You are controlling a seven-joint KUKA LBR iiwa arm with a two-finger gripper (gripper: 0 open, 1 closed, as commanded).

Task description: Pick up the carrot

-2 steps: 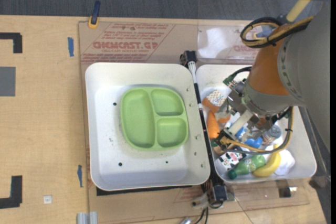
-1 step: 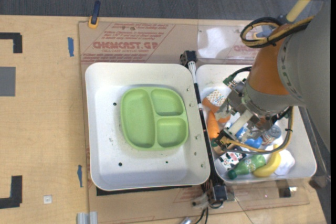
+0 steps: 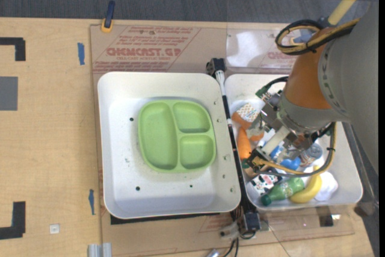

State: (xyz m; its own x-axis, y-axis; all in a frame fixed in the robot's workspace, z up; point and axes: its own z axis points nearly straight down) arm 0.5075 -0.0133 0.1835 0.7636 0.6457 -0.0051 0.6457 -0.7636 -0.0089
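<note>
The orange carrot [image 3: 243, 141] lies in the right bin [image 3: 352, 189], against its left wall. My gripper [image 3: 263, 146] hangs low over the bin just right of the carrot, under the grey wrist and orange band. It is close to the carrot or touching it, and cables and the wrist hide how it stands. Part of the carrot is hidden behind the gripper.
Around the gripper lie a yellow banana [image 3: 309, 189], a green bottle [image 3: 279, 192], a blue item [image 3: 291, 162], a black-and-white toy [image 3: 265, 179] and a patterned white packet [image 3: 246, 110]. The left bin [image 3: 114, 129] holds a green divided plate [image 3: 177, 135].
</note>
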